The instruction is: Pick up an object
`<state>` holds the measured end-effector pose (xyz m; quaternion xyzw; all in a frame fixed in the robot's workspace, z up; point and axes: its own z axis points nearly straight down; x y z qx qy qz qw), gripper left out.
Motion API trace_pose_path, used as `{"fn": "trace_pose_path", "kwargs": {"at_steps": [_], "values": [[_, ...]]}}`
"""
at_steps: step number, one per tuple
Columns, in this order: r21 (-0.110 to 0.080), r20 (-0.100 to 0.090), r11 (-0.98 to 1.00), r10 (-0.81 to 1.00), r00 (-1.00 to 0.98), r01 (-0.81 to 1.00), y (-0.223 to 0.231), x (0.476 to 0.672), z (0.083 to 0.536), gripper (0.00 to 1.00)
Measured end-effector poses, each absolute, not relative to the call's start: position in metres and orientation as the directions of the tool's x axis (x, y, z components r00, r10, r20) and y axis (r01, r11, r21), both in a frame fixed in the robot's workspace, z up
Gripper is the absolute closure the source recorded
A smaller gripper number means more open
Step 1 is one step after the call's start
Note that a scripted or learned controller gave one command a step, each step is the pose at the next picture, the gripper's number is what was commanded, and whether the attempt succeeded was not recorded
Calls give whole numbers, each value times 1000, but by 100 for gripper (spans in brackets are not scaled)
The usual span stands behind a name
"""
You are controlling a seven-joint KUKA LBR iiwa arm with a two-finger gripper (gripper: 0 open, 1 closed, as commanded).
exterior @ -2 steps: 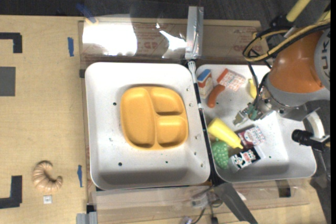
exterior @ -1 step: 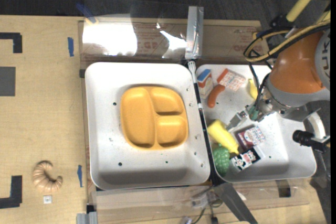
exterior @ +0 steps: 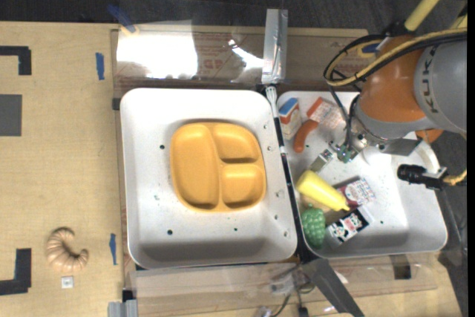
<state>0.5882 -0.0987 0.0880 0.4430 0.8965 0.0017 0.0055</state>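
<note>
My gripper (exterior: pixel 335 154) hangs over the right bin (exterior: pixel 423 230), low in its middle, below the orange-banded wrist (exterior: pixel 390 96). Just left of it lies a red sausage (exterior: pixel 304 134). Below it a yellow wedge-shaped item (exterior: pixel 321 191) rests beside a pink and white packet (exterior: pixel 360 191). A green lumpy item (exterior: pixel 313 225) and a small black and white box (exterior: pixel 349 225) sit near the bin's front. At the back left stand a small carton (exterior: pixel 288 113) and an orange and white packet (exterior: pixel 320 111). Nothing is visibly held.
The left bin (exterior: pixel 141 182) holds a yellow-orange divided plate (exterior: pixel 217 164). A croissant-shaped toy (exterior: pixel 67 249) lies on the wooden bench at the lower left, outside the bins. A clear screen (exterior: pixel 193 52) and a metal post (exterior: pixel 274 44) stand behind the bins. Cables (exterior: pixel 356 59) loop near the arm.
</note>
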Motion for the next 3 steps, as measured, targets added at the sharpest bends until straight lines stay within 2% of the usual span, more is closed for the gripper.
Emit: {"fn": "trace_pose_path", "kwargs": {"at_steps": [1, 2, 3], "values": [[-17, 12, 374, 927, -374, 927, -115, 659, 86, 0], [-13, 7, 154, 988, -154, 988, -171, 663, 85, 0], [1, -1, 426, 905, -426, 905, -188, 612, 86, 0]]}}
